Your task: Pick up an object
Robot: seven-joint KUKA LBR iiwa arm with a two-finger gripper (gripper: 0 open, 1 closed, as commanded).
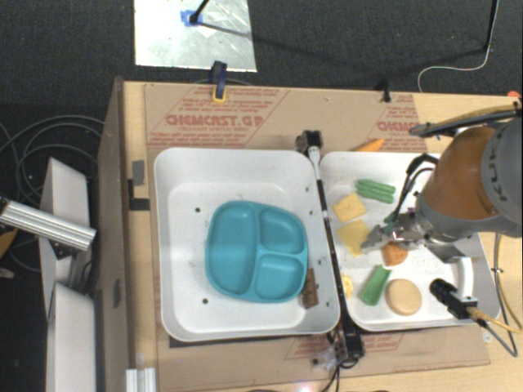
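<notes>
My gripper (382,238) is low in the right bin (425,321), reaching in from the right. It sits between a yellow block (353,235) to its left and a small orange-brown piece (395,256) just below it. The orange-brown piece touches or lies right under the gripper's tip; I cannot tell whether it is held. Also in this bin are a green ridged piece (375,190), a yellow cheese wedge (350,207), a green cylinder (375,285), a tan round piece (404,297) and a small yellow bit (347,285).
The left bin (176,178) bears a blue divided plate (257,251) and a small brown piece (310,289) by its right wall. An orange carrot-like piece (369,145) lies on the bench behind the right bin. The arm's body (470,186) covers the bin's right side.
</notes>
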